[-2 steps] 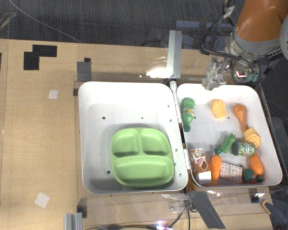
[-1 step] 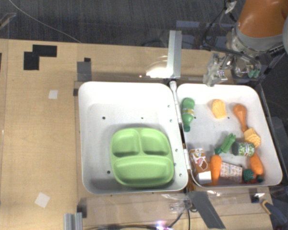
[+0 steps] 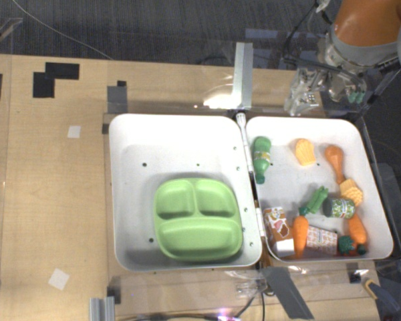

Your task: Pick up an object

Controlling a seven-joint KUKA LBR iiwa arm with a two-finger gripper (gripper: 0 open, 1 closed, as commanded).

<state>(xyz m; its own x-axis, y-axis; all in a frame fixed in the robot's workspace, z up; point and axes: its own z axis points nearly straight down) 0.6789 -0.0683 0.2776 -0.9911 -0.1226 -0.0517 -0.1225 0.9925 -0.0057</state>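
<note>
- Orange and green plastic toy foods fill the right bin point(image 3: 367, 154), which lies below and forward of the fingers point(image 3: 306, 97) poised above its far rim; whether the fingers are spread or closed cannot be told.
- Nearest candidates: yellow-orange piece point(image 3: 305, 151) just below the fingers; green bottle point(image 3: 261, 156) below and to their left; drumstick point(image 3: 335, 160) below and to their right.
- Handling, judged: these items look light, rigid and smooth, so likely slippery; gripping across the narrow middle seems safest.
- The green divided tray point(image 3: 198, 218) rests in the left bin point(image 3: 130, 146) on the wooden counter point(image 3: 47, 199), far to the fingers' left.
</note>
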